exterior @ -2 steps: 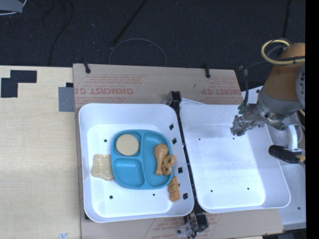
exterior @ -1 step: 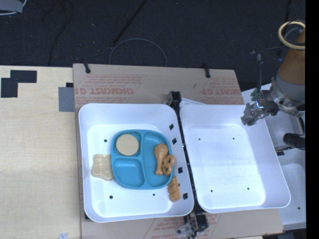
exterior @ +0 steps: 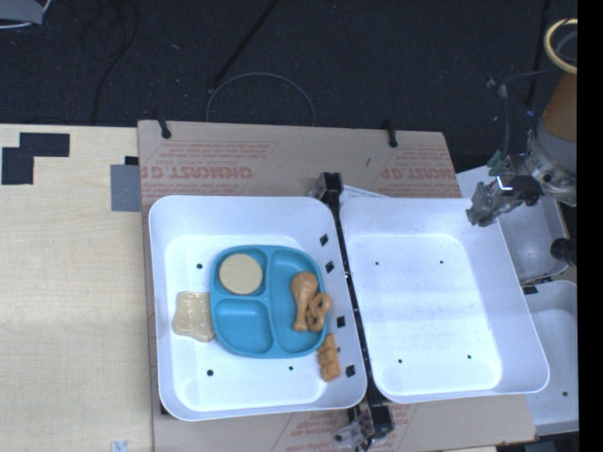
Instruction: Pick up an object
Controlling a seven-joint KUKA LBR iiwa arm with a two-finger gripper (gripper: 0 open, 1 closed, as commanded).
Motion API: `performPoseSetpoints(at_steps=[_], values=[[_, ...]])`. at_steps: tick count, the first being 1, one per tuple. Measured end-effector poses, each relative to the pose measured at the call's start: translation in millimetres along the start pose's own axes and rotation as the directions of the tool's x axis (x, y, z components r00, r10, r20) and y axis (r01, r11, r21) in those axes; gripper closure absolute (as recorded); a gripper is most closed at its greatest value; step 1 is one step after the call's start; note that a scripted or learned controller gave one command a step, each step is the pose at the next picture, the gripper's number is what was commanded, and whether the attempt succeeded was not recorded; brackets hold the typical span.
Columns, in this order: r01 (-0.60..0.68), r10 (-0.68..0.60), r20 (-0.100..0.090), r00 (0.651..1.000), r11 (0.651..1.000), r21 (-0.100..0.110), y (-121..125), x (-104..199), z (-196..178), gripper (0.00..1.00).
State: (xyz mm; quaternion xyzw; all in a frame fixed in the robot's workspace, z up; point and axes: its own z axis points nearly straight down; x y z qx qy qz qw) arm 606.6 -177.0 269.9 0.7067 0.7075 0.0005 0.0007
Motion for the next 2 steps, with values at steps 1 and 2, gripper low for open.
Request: performPoseSetpoints(at_steps=[1,2], values=[[0.003,-0.003,-0.002,1.000,1.000,0.005,-15,49,-1,1.00],[0.003,-0.003,-0.002,1.000,1.000,0.007,-22,106,17,1.00]])
